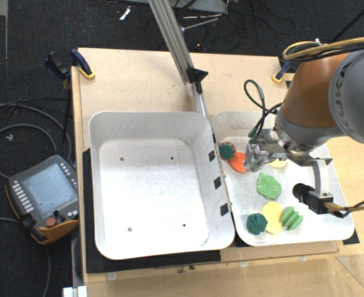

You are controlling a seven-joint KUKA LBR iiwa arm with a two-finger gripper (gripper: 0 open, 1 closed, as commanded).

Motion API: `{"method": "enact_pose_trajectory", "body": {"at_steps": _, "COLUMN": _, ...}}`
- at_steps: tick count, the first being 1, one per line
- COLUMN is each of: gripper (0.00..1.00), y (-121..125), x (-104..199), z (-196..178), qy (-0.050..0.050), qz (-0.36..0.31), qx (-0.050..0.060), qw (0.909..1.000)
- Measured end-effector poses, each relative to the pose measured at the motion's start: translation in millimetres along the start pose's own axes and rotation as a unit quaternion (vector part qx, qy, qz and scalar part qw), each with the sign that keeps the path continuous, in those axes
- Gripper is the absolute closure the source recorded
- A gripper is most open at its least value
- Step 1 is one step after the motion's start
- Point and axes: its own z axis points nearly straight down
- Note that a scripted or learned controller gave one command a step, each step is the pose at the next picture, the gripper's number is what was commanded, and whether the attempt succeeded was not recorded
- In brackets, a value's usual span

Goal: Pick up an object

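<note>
At centre-left lies the left bin (pixel 151 184), then in the right bin (pixel 330 228) an orange object (pixel 238 162) sits just left of the gripper (pixel 255 159), whose grip state I cannot tell.

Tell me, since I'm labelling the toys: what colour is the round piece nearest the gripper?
Orange: the round piece beside the gripper, clearest in the camera view.

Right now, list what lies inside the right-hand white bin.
In the right-hand white bin: orange piece, dark green lumps, light green leaf shape, yellow disc, ridged green piece. The gripper covers whatever lies beneath it.
</note>
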Motion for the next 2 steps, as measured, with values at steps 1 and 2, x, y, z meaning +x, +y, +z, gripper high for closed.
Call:
{"method": "enact_pose_trajectory", "body": {"at_steps": 1, "gripper": 1.0, "y": 13, "x": 53, "z": -14, "qy": 0.0, "qz": 0.0, "qx": 0.0, "qw": 1.0}}
{"method": "enact_pose_trajectory", "body": {"at_steps": 2, "gripper": 1.0, "y": 18, "x": 116, "z": -20, "qy": 0.0, "qz": 0.0, "qx": 0.0, "qw": 1.0}}
